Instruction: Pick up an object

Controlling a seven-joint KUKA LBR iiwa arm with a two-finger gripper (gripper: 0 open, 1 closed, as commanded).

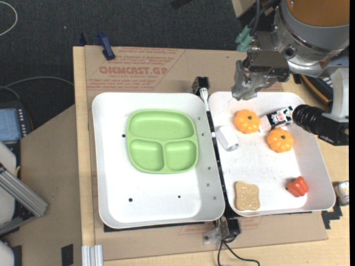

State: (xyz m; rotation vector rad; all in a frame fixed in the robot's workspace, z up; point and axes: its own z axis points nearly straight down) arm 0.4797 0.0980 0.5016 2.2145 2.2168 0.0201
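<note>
The green divided plate (162, 141) fills the left bin (105, 165). In the right bin (316, 165), a white cylinder (226, 138) lies by the left wall and toast (247, 196) at the near edge. The gripper (244, 91) hangs over the far-left corner, just beyond the nearer pumpkin (247, 121). That pumpkin is probably light, rigid and slick, so grip across its widest part. I cannot tell how the gripper is set. The wrist is cut off.
</note>
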